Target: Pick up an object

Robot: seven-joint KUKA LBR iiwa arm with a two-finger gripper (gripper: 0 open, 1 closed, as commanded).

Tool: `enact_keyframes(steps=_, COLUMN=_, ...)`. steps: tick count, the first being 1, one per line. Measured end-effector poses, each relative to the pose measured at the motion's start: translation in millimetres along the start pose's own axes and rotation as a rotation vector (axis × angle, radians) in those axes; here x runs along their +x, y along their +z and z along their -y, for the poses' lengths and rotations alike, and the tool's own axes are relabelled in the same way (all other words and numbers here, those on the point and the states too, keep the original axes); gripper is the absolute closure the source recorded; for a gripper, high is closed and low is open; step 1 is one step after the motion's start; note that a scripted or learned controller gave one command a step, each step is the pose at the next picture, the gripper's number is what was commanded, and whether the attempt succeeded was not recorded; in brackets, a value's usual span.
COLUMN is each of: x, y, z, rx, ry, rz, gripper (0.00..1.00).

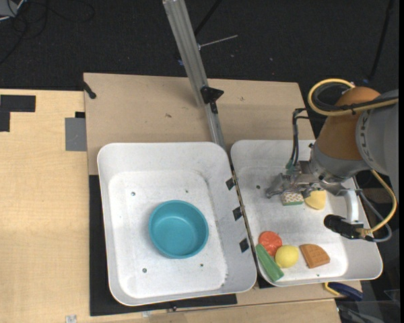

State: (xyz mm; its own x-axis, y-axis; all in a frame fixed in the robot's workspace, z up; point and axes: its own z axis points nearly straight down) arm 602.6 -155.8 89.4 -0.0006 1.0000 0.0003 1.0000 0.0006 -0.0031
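Note:
My gripper [289,190] is low in the right bin [256,160], near its middle, reaching in from the right. A small pale checkered object [293,198] lies right under the gripper's tip, partly hidden by it. Just to its right sits a yellow piece [316,200], touching or nearly touching the gripper. Along the bin's front edge lie a red tomato [270,240], a yellow lemon [287,256], a green vegetable [269,263] and a brown bread slice [314,255].
The left bin [121,167] holds a teal bowl [178,229] near its centre. A metal rail [192,52] slants up behind the bins. The grey arm with its orange band [343,130] and cables hangs over the right bin's right side.

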Motion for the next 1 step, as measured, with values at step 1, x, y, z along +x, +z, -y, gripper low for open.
enact_keyframes(steps=1, x=-0.8, y=-11.6, z=-0.4, rx=-0.002, ry=0.002, rz=0.000, gripper=1.00)
